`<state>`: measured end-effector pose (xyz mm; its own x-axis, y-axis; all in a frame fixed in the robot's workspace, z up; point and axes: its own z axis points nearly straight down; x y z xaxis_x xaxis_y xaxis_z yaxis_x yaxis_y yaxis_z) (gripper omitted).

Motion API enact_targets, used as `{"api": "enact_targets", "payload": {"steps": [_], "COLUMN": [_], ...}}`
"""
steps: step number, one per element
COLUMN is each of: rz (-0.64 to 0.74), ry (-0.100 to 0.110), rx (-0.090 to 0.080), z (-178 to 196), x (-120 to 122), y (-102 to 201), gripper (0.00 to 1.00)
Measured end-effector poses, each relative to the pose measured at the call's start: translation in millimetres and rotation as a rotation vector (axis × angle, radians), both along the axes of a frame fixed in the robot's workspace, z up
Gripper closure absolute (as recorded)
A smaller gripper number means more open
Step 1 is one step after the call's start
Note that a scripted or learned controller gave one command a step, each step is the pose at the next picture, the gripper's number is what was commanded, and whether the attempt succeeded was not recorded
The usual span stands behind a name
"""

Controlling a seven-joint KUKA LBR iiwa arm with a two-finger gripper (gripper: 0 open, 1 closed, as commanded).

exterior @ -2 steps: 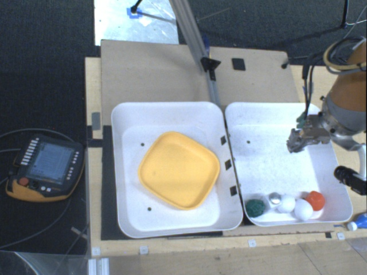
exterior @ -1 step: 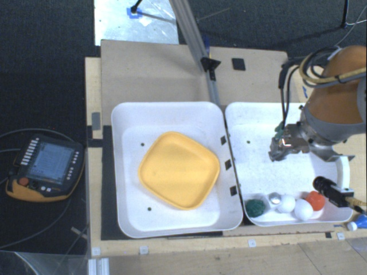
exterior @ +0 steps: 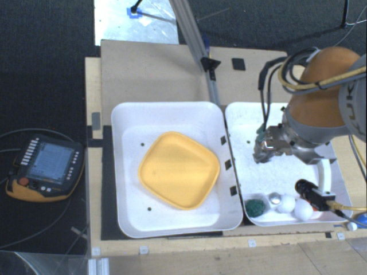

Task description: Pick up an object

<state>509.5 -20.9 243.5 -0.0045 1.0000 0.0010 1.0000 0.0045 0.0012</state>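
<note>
Landmark: the yellow plate (exterior: pixel 179 169), flat and square with round corners, lying in the middle of the left bin (exterior: pixel 123 171).
Right bin (exterior: pixel 243 122): stands just to the right of the yellow plate's bin. The two bins touch side by side on the desk (exterior: pixel 149 67).
Tool (exterior: pixel 262 149): hangs over the right bin, to the right of the yellow plate and about level with the plate's top half.
Tool state: I cannot tell if it is open or closed, because it looks small and dark from up here.
Arm (exterior: pixel 324 90): grey and orange, on the far side of the tool from the yellow plate.
Green thing (exterior: pixel 256 206): in the right bin, right of the yellow plate's bottom corner. It may be a fuzzy lump.
Grey ball (exterior: pixel 275 199): small and shiny, one step farther from the yellow plate than the green thing.
White ball (exterior: pixel 285 204): next after the grey ball, close beside it.
Bigger white ball (exterior: pixel 303 211): farthest from the yellow plate in that row.
Tool and small things: apart, with the row lying lower in the view.
Hand controller (exterior: pixel 43 168): on the dark floor, well left of the yellow plate.
</note>
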Motion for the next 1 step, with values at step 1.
{"api": "enact_targets", "payload": {"steps": [1], "rz": [0.002], "ry": [0.001], "rx": [0.0], "z": [-0.4], "x": [-5.9], "y": [60.8], "gripper": [1.0]}}
